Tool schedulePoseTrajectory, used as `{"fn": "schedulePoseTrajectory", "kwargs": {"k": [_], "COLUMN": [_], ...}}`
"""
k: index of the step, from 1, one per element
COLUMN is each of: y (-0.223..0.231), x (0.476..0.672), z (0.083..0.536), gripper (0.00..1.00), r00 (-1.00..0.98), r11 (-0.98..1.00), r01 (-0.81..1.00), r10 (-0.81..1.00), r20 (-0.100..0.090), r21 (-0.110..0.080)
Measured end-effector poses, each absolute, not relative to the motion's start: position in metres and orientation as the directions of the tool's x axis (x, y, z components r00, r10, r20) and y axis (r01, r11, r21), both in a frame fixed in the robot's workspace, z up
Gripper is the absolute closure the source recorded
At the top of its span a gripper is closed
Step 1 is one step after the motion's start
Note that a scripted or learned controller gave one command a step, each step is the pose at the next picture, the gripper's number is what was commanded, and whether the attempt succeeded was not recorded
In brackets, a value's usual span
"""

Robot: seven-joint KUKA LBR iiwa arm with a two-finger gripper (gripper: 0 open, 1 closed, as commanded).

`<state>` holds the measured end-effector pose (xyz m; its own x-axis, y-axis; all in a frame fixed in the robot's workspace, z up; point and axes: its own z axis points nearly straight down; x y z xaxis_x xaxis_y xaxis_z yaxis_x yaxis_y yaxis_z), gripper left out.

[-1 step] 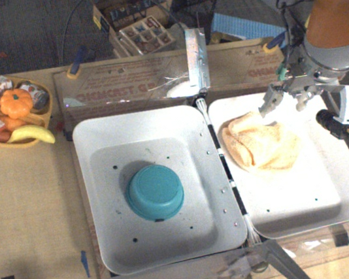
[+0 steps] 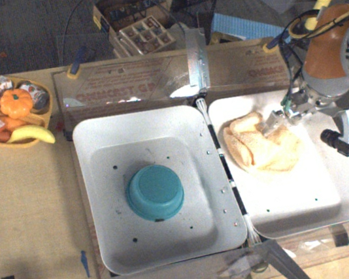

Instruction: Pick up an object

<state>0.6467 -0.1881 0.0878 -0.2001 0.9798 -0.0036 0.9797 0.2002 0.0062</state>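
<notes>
A tan, bread-like soft object (image 2: 260, 144) lies in the upper left part of the right bin (image 2: 318, 204). A teal upturned bowl (image 2: 155, 192) sits in the middle of the left bin (image 2: 97, 155). My gripper (image 2: 273, 125) reaches in from the right and is down at the top right edge of the tan object, touching or just above it. The arm's orange band (image 2: 327, 53) and grey wrist stand above the bin's far right corner. I cannot make out the gap at the tip.
A wooden dish (image 2: 4, 114) of toy fruit with a banana and a small pumpkin stands on the bench at the far left. Cardboard walls run behind both bins. Cables and clutter lie beyond the bench.
</notes>
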Motion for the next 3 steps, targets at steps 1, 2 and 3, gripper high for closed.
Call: {"fn": "schedulePoseTrajectory", "kwargs": {"k": [1,2,3], "y": [-0.189,-0.164,-0.165], "x": [0.648,0.668,0.668], "z": [0.100,0.189,0.189], "gripper": [1.00,1.00,0.00], "r00": [-0.197,-0.513,-0.512], "r11": [0.197,0.513,0.512], "r01": [0.980,0.859,0.859], "r10": [0.980,0.859,0.859], "r20": [-0.004,-0.006,-0.006], "r21": [0.011,0.005,0.005]}}
